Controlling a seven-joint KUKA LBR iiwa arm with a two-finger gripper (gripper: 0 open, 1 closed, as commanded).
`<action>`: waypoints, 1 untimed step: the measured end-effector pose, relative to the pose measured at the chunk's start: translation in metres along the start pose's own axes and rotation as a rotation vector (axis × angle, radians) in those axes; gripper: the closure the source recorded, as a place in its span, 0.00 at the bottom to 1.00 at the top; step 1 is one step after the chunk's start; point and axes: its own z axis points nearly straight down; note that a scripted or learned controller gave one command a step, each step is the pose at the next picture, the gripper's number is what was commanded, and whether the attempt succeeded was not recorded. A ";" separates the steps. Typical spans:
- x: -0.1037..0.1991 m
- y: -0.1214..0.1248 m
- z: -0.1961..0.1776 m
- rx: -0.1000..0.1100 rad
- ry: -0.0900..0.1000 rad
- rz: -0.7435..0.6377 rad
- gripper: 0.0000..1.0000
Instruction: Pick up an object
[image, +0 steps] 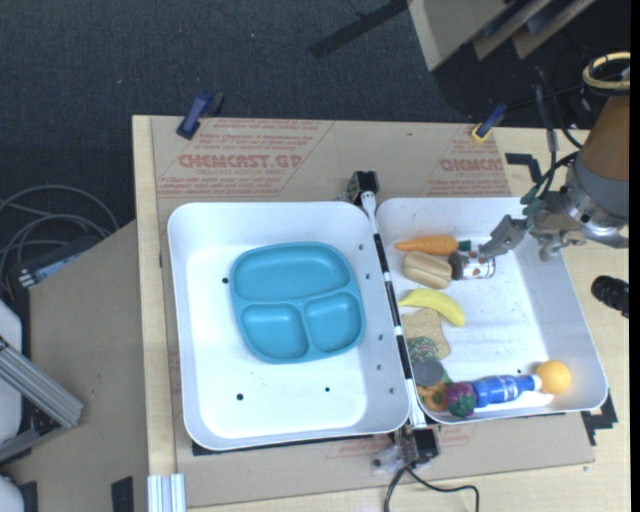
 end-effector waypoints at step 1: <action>0.026 0.038 0.106 0.000 0.000 -0.001 0.00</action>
